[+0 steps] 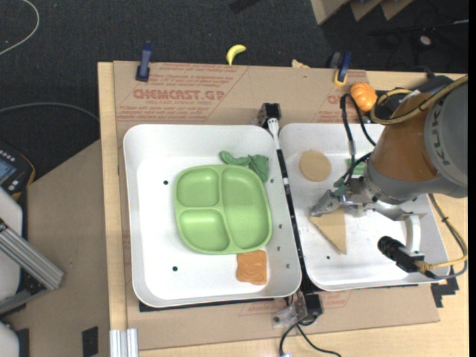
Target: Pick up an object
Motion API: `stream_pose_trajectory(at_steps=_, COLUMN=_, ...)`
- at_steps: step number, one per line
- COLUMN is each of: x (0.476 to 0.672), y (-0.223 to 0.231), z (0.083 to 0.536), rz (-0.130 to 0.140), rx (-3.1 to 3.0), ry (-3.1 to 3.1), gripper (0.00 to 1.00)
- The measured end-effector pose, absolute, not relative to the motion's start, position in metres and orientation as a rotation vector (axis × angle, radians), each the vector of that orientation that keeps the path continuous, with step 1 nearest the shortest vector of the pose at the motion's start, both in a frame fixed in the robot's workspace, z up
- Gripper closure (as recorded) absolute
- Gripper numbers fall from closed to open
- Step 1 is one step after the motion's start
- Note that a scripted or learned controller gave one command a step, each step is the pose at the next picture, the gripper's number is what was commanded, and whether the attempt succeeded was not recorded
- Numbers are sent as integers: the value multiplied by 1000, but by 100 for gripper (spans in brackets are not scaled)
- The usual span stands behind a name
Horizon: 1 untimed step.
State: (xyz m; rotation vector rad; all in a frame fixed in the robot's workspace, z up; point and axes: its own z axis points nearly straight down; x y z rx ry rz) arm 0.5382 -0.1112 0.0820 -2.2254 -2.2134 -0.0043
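Note:
My gripper [327, 204] hangs low in the right bin [416, 277], at the upper left corner of a tan wedge [335, 232] that lies flat on the bin floor. Whether it touches the wedge is unclear. A tan round disc [314, 166] lies a little further back in the same bin. In the left bin [141, 199] sits a green divided plate [222, 208], with a green leafy piece [249, 161] at its back right edge and an orange lump [252, 267] just in front of it.
The arm's orange band and grey body cover the right bin's right side. An orange ball [363, 95] and two blue clamps [143, 62] [342, 67] sit on the cardboard's back edge. A small yellow banana [236, 52] lies behind it.

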Motion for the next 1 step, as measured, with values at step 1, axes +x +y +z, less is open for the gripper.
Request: stream_pose_trajectory(at_steps=1, x=543, y=-113, z=100, rz=-14, rx=-2234, ry=-2228, gripper=100)
